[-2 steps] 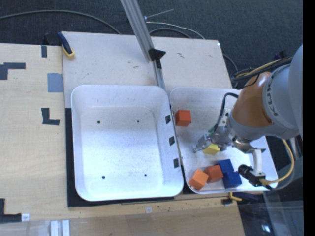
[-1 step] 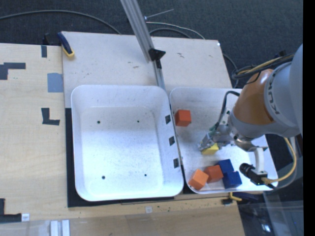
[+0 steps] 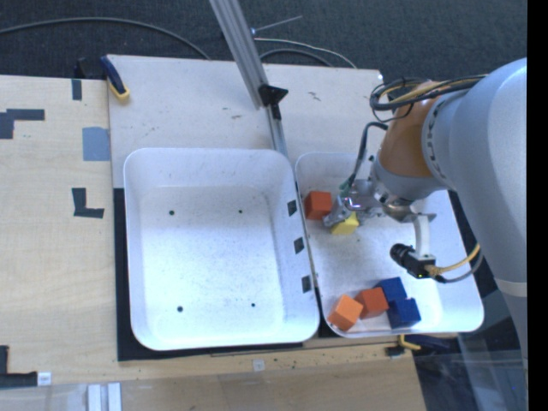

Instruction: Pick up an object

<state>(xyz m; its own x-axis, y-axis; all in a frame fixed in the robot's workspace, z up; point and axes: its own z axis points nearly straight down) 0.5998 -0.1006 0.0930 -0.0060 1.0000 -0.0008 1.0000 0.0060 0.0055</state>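
Yellow catches your eye first: a small yellow block (image 3: 345, 223) sits at the tip of the gripper (image 3: 349, 205) in the right bin (image 3: 467, 311), with the metal fingertips pressed close over its upper edge. Whether those fingers are clamped on the block or merely touching it, you cannot tell from this slanted overhead angle, and the same goes for whether they are parted or closed.

Just left of the gripper, an orange-red cube (image 3: 318, 205) rests near the bin's left wall, close beside the yellow block but apart from the fingertips.

Your arm (image 3: 479, 135) reaches in from the right, its grey body filling the upper right and the orange band (image 3: 402, 148) showing above the wrist, with black and yellow cables (image 3: 411, 92) looped over it. A black fitting (image 3: 409, 259) hangs below the wrist over the bin floor.

At the near edge of the same bin you see a tight cluster: an orange block (image 3: 345, 312), a red-orange block (image 3: 372, 301) touching it, and blue blocks (image 3: 399, 302) against those on the right.

The left bin (image 3: 137, 229) lies alongside, its walls touching the right bin's. A silver rail (image 3: 240, 41) slants down to the bins' far junction.
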